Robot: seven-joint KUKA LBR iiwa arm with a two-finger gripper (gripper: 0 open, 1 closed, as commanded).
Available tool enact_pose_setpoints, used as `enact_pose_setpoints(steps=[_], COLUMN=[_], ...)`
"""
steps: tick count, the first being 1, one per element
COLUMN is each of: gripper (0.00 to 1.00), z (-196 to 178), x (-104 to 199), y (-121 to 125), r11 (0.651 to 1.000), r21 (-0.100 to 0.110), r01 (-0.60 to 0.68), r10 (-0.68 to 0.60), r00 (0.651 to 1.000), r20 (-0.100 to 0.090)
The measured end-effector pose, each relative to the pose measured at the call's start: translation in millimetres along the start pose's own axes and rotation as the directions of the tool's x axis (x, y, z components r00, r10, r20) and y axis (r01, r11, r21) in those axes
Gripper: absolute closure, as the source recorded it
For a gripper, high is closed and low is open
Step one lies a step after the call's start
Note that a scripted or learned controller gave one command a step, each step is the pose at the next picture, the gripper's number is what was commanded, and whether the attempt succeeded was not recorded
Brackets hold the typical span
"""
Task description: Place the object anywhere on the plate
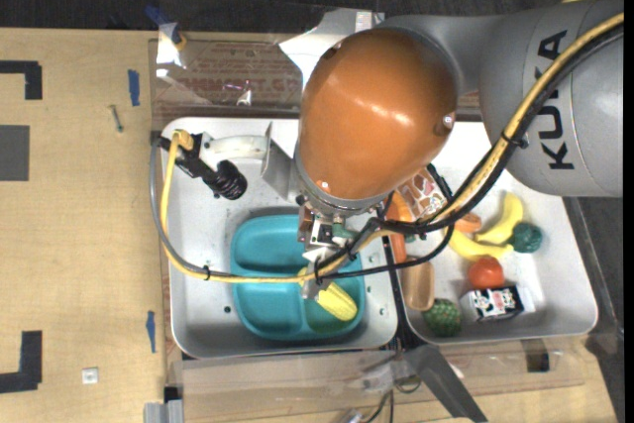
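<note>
two white bins [188, 312] sit on a cardboard-covered bench [69, 213]; the hand's [319, 264] grip seems hidden.

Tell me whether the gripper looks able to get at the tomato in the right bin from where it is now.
Probably yes. The tomato lies uncovered in the right bin, with the banana and a small carton close beside it. The gripper sits over the teal plate, so it must cross over.

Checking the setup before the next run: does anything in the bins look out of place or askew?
Nothing looks spilled or damaged. The hot dog lies across the divider between the two bins, partly under the arm. The yellow corn-like piece lies on the teal plate.
</note>
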State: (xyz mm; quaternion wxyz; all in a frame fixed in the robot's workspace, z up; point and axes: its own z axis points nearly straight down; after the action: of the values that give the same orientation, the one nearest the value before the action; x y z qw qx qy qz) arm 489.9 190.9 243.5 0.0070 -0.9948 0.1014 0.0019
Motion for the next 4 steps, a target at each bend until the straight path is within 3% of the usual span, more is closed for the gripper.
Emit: enact_pose_setpoints(steps=[4], gripper=[0.0], z=[0.0], x=[0.0], y=[0.0], r11=[1.0], r21=[0.0], r01=[0.0], r10=[0.0], r00=[1.0], r20=[0.0])
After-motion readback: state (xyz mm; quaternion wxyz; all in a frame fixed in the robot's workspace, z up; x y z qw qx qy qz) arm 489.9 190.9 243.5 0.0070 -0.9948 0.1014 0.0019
